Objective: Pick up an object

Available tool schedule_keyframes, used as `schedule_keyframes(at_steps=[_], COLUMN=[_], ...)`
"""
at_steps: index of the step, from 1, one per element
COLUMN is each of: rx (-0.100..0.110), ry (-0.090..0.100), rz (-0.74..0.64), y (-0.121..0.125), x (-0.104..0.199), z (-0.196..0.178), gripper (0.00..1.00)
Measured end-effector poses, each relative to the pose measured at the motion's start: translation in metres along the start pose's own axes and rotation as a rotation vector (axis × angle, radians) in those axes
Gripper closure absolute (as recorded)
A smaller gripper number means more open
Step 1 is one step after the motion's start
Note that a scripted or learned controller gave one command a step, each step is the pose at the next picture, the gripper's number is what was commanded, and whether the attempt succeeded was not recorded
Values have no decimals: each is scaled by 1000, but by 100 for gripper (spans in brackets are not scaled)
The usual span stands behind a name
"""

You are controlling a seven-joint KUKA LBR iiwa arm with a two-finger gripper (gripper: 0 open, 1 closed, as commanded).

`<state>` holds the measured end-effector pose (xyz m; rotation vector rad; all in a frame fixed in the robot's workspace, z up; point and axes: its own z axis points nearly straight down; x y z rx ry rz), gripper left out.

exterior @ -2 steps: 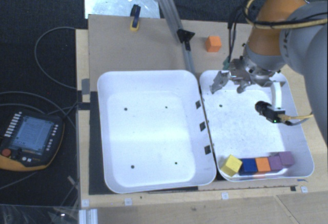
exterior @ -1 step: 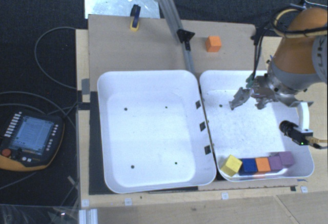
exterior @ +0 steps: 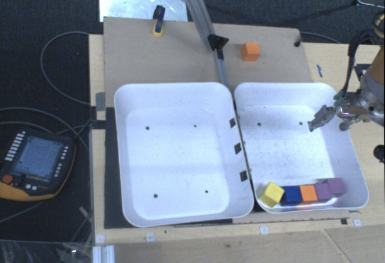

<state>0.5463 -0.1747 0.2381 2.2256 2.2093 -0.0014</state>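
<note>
So the gripper (exterior: 319,120) hangs over the right bin (exterior: 346,153), near its far right side, and honestly I can't tell its state from here; nothing is visibly in it. The blocks, yellow (exterior: 271,194), blue (exterior: 292,195), orange (exterior: 308,193) and purple (exterior: 330,188), sit lined up against the bin's near wall, probably slid there. A stray orange cube (exterior: 251,51) sits outside on the board.

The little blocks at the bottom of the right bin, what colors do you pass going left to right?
yellow block → blue block → orange block → light purple block → darker purple block
</note>
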Motion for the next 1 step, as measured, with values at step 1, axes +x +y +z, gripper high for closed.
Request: schedule_keyframes(at_steps=[1], rx=[9], ry=[7], rz=[-6], y=[-48], x=[19], z=[150], gripper=[0])
